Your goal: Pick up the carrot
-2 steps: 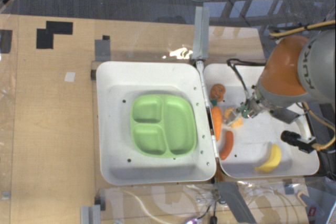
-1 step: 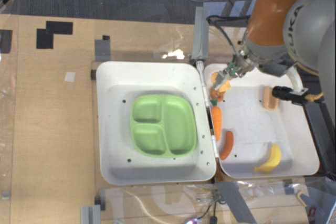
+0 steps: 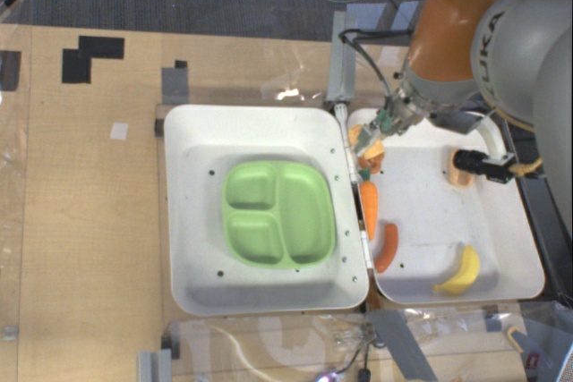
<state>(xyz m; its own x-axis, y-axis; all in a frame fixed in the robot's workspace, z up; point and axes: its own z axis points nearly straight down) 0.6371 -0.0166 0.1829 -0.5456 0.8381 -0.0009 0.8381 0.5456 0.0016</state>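
The carrot (image 3: 368, 208) is orange with a small green top and lies lengthwise against the left wall of the right bin (image 3: 510, 228), its top pointing to the far side. My gripper (image 3: 387, 122) hangs over the far left corner of that bin, a short way beyond the carrot's top and apart from it. Just below the gripper's tip sits a small orange and yellow thing (image 3: 370, 151), between the gripper and the carrot. Nothing shows the carrot lifted off the bin floor.
A red sausage-shaped thing (image 3: 386, 247) lies right of the carrot's tip. A banana (image 3: 459, 271) rests near the front right. A pale brown round thing (image 3: 460, 177) sits at the right. The left bin (image 3: 192, 192) holds a green divided plate (image 3: 277, 212).
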